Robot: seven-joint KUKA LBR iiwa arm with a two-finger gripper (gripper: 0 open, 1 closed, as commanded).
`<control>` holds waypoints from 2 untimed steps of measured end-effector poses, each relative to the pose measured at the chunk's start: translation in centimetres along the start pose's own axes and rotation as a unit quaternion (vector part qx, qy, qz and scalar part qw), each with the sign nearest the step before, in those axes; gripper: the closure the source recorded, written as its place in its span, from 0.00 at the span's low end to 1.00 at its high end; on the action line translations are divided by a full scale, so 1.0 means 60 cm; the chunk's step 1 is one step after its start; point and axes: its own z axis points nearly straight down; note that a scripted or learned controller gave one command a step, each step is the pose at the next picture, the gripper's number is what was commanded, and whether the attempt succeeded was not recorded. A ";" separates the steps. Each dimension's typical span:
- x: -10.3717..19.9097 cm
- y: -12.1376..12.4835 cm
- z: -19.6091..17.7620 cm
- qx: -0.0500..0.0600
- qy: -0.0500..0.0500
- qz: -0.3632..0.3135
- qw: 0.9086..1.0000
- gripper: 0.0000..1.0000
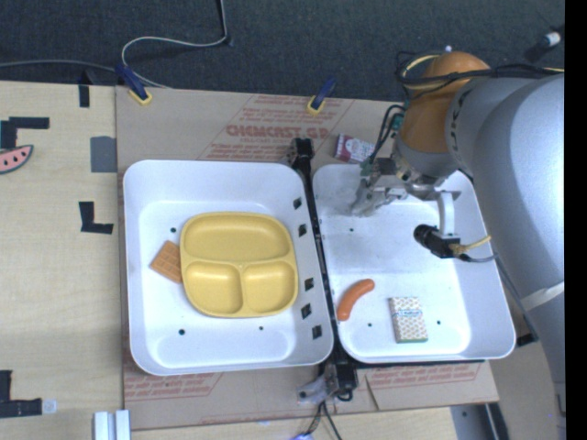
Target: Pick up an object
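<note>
In the right bin (477,333), near its front, we see an orange sausage (355,298) beside a small patterned box (407,319); the gripper (369,197) hangs over the bin's far end, well apart from both; we cannot tell whether its fingers are apart; the left bin (151,337) holds a yellow divided plate (240,263) overlapping a tan cracker (167,262).

Yellow tray (240,264), orange sausage (355,298), patterned card box (408,319), white bins (147,273)
</note>
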 end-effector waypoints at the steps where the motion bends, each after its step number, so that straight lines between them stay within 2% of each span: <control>1: 0.000 0.000 0.000 0.000 0.000 0.000 1.000 0.00; 2: 0.001 0.000 -0.015 0.001 0.001 -0.001 1.000 1.00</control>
